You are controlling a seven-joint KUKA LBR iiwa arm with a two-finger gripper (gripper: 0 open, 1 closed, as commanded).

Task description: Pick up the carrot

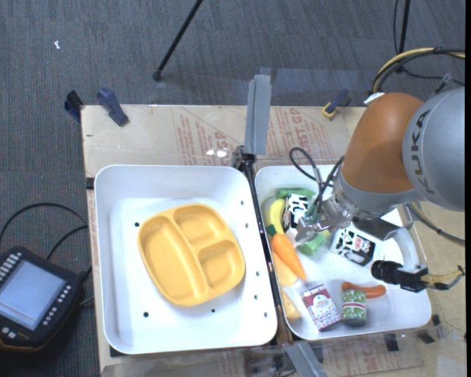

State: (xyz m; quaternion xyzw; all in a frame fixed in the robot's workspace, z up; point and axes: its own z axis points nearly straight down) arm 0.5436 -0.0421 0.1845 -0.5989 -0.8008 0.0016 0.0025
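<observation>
Orange carrot (288, 256) w/ green top, lying in right bin (412, 246) near its left wall, tip pointing toward lower right, leafy end up by yellow banana (277, 213). Not gripped; free on bin floor. Just right of carrot's upper end, small green block (314, 243), touching or nearly so. Jaws (312, 222) low over bin centre, right above that green block & beside a black-and-white cow-print carton (298, 207); how far open, can't tell from this angle, and nothing seen held. Behind jaws, another green item (295, 194) at bin's back, partly hidden by cables. Second cow-print carton w/ red label (353, 245) to right of jaws, under arm's wrist. Below carrot: red-and-white carton (319, 306) w/ green-topped can (354, 309) just beside it, & red sausage-like piece (364, 290) above can. Yellowish item (290, 307) by left wall near bin's front, partly hidden. Grey arm w/ orange band (388, 151) coming in from right, covering bin's upper right corner; black cable connector (399, 274) over bin's right side. Left bin (118, 203) holding yellow divided plate (191, 252), three compartments, roughly centred, tilted a bit. Both bins side by side on wooden tabletop (165, 136) w/ blue clamps at back edge. Off tabletop at lower left, teach pendant (27, 297) w/ screen on grey carpet.
</observation>
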